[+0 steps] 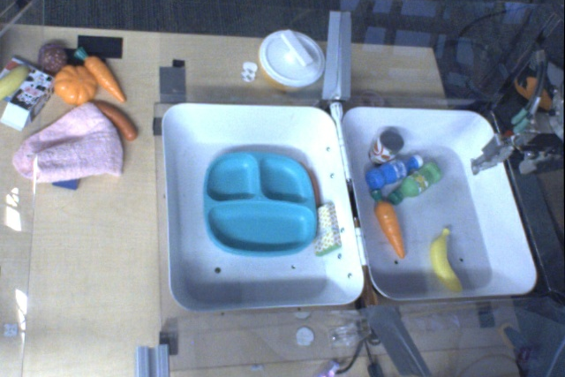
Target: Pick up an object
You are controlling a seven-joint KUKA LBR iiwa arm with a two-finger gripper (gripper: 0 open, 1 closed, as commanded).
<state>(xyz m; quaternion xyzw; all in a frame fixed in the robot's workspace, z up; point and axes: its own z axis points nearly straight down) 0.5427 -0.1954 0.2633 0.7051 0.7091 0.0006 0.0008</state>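
Wooden tabletop [88, 260] carrying two white bins | gripper [494, 153] hovering at right bin [503, 278] edge, its state impossible to tell | banana [443, 259], carrot [389, 227], bottles [402, 175] lying inside | nothing lifted yet, picking remaining

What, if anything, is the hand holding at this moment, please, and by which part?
Nothing. The hand is at the right bin's right edge, apart from the banana and carrot.
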